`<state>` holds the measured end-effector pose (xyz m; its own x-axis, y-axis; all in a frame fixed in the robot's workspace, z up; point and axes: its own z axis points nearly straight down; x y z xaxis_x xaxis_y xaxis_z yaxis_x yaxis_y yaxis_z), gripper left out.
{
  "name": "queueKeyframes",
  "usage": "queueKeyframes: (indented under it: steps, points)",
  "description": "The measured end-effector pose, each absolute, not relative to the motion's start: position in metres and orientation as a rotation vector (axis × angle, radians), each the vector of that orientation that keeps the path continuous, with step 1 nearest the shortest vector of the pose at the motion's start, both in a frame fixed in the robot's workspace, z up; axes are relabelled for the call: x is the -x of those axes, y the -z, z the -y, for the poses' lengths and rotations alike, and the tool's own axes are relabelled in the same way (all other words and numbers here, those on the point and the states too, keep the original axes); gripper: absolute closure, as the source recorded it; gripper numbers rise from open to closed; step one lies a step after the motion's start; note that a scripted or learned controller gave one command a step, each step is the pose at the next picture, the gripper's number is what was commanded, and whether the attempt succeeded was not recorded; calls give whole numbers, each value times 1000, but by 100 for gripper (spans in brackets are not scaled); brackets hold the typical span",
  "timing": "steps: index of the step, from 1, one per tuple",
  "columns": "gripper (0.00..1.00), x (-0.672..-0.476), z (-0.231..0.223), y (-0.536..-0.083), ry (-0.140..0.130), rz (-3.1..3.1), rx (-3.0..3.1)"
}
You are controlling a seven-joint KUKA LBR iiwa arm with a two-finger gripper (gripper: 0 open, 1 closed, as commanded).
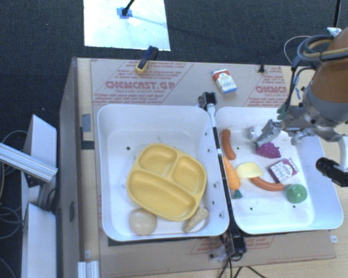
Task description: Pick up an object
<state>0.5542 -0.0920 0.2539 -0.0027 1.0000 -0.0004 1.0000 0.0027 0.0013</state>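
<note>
My gripper (265,134) hangs over the back of the right bin (325,216), just above and slightly left of a purple bunch of grapes (269,150). Nothing visible is held in it. In the same bin lie a red sausage (227,144), a carrot (231,176), a yellow wedge (249,169), an orange curved piece (267,184), a red packet (283,170) and a green ball (297,193).
The left bin (113,155) holds a yellow divided plate (167,181), a pale round roll (142,222) and a beige piece (196,219). A small red and white box (224,81) and a yellow-tipped tool (145,60) lie on the board behind the bins.
</note>
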Motion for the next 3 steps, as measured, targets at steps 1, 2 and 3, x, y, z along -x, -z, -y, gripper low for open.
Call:
queueKeyframes:
  steps: [1,2,3]
  points:
    - [0,-582,114,-176,1,-2223,-2221]
    - [0,-575,133,-84,-1,-2222,-2219]
    - [0,-649,135,-85,-2,-2223,-2216]
